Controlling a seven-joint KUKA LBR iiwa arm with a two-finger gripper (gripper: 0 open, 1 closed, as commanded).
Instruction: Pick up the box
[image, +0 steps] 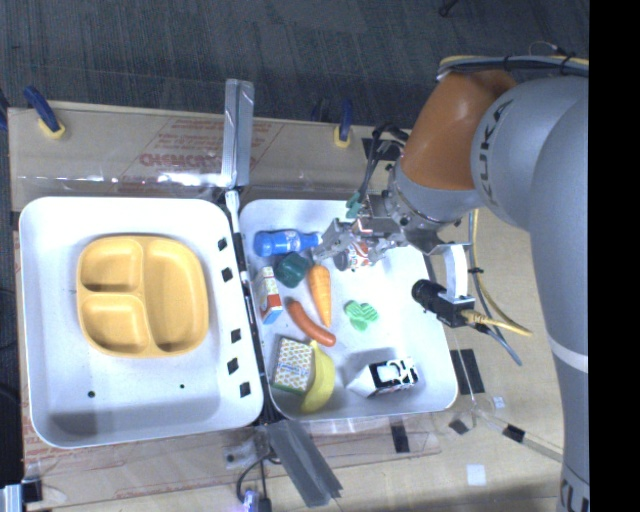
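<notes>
Box: I take the task's thing to be the small green-and-white patterned cardboard box (292, 363), lying in the right white bin (432, 352) at its near left corner; it rests against the yellow banana (320, 380), touching it on its right side; a second boxy thing, a small black-and-white carton (393, 375), sits near the bin's front edge, so the target is a judgement on my part.
Handling: I judge it light and fairly stiff, with card faces that could dent under a hard squeeze; the printed surface looks smooth, so a slip is possible.
Where to hold: I would close across its two free flat sides, well away from the banana, and come straight down; the bin wall just to its left leaves little space for a finger.
Gripper: the two-finger gripper (352, 240) hangs over the far part of the right bin, above the blue bottle (277, 242) and the orange carrot (319, 290), well apart from the box; I cannot tell how its fingers stand; nothing shows between them.
Surface: smooth white plastic, shallow and sloped at the rim; the box could slide when nudged.
Room: crowded; a red sausage-shaped toy (310, 322) and a green ridged piece (361, 314) lie near; the left white bin (40, 300) holds a yellow divided tray (143, 293).
</notes>
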